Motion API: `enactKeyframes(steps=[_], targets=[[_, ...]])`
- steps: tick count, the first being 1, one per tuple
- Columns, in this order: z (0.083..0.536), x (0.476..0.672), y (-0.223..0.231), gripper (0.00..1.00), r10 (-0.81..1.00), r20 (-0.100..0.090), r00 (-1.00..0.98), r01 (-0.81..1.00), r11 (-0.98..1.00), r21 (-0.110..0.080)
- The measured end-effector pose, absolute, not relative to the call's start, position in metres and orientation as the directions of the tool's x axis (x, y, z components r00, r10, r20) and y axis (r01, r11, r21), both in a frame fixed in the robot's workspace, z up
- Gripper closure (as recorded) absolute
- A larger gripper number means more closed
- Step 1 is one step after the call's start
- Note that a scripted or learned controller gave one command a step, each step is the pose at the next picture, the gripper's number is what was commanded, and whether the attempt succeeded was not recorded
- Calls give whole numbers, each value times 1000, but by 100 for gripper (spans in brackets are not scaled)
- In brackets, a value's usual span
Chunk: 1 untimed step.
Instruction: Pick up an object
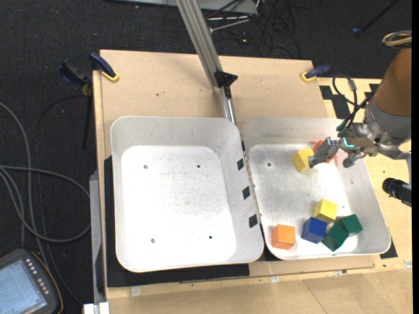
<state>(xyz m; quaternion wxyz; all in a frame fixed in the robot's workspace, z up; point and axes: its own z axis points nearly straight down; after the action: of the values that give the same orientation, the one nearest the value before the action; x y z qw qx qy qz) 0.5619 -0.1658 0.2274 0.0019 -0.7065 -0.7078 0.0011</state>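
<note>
The right bin [366, 195] holds several small blocks. A yellow block [301, 160] lies near its back, with a red block [320, 146] just to its right, partly hidden by the gripper. My gripper [332, 160] hangs over the back right of this bin, open. Its left finger [322, 157] is right beside the yellow block and in front of the red one. I see nothing between the fingers. Near the bin's front lie an orange block [283, 236], a blue block [314, 229], a second yellow block [325, 209] and two green blocks [351, 224] [336, 237].
The left bin [124, 175] stands beside the right one, and their rims meet at a divider with black clips [247, 191]. A slanted metal pole [200, 31] crosses the back of the bench. Cables [347, 100] trail beside the arm at the right.
</note>
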Motion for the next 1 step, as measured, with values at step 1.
enactKeyframes(steps=[1], targets=[[230, 563, -166, 0, 1000, 0, -1, 1000, 1, 0]])
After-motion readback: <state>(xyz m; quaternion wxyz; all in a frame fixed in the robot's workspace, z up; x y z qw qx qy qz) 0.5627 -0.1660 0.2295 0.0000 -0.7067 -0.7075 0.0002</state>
